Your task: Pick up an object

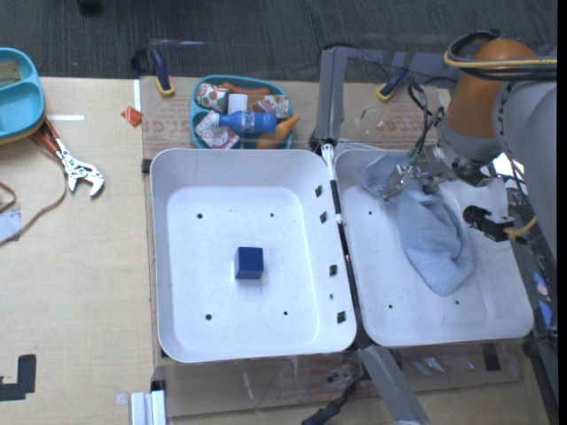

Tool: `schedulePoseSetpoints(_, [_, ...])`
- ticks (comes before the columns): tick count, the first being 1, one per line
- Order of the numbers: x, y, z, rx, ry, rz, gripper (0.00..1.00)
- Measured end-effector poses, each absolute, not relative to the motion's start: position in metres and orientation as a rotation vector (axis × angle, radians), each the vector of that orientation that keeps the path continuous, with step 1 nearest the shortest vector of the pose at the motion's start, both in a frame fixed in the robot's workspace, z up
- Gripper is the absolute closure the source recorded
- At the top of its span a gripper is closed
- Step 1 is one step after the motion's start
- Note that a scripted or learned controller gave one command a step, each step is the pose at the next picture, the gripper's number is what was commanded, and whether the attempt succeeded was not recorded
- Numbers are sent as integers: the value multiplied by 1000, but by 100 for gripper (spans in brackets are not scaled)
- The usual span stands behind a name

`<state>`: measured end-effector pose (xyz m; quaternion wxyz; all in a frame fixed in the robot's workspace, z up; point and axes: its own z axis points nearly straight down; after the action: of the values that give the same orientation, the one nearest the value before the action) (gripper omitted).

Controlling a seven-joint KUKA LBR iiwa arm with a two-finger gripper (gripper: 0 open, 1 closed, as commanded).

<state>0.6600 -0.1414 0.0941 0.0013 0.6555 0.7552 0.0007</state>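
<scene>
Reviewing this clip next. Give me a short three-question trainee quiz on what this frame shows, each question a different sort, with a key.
1. True or false: the blue cube lies in the left bin.
2. Multiple choice: what lies in the right bin? A) a wrench B) a grey cloth C) a plastic bottle
3. Fill in: the pincer is at the cloth's ______ end, as the camera sees it.

Key:
1. True; the cube sits alone near the bin's middle.
2. B; the grey cloth lies there. The wrench is on the bench, and the bottle is in the small teal tub behind the bins.
3. Upper; the cloth looks drawn up towards the pincer there.
</scene>
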Motion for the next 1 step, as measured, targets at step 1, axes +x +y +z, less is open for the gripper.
schedulePoseSetpoints(1, [659,-170,152,2309,2126,-1,0])
